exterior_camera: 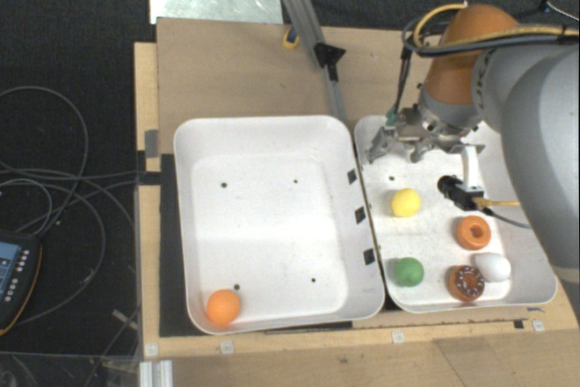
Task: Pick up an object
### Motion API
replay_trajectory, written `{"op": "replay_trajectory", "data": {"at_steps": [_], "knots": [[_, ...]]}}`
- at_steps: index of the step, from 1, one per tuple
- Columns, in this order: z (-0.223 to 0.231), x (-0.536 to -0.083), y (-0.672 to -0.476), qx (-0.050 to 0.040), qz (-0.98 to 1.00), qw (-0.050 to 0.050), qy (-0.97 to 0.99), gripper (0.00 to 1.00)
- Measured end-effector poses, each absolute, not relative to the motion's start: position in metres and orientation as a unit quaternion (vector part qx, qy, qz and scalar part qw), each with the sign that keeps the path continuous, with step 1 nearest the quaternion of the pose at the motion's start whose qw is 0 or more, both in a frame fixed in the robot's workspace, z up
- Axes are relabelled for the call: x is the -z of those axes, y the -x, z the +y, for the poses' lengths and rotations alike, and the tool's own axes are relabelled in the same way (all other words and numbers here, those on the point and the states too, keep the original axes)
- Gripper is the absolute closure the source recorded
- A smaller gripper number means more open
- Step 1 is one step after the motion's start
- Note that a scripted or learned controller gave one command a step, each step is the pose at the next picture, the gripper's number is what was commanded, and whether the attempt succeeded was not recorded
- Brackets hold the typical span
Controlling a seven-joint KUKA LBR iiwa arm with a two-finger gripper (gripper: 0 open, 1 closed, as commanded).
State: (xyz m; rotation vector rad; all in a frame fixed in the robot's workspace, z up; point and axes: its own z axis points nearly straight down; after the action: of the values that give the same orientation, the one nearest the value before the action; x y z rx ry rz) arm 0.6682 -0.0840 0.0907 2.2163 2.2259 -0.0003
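The yellow ball (406,203) is lying in the right bin (540,284), near its middle and apart from the other objects, which makes it the most accessible target. The gripper (397,151) is hovering just beyond it, toward the far end of the same bin. Its fingers are standing apart with nothing between them, as far as this slanted view allows a reading.

The other candidates are sitting nearer the front:
- The green ball (406,271) is resting close to the bin's left wall.
- The orange ring (472,233) is lying to the right of the yellow ball.
- The chocolate doughnut (467,283) and the white egg (492,266) are touching or nearly touching, so a grasp on either risks disturbing the other.

An orange ball (223,306) is lying alone in the front corner of the left bin (263,130).

Recommended procedure: centre the fingers over the yellow ball, keep them wide during descent, then close at the ball's widest part. A round object is likely to roll if one finger makes contact first, so alignment is the critical factor.
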Motion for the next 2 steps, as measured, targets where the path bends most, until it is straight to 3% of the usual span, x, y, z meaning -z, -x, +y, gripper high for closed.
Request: {"op": "replay_trajectory", "data": {"at_steps": [1, 2], "knots": [[-0.084, -0.103, -0.670, -0.0017, 0.709, 0.002, -0.705, 1.00], [-0.083, -0.149, -0.666, -0.0023, 0.708, 0.002, -0.706, 1.00]]}}
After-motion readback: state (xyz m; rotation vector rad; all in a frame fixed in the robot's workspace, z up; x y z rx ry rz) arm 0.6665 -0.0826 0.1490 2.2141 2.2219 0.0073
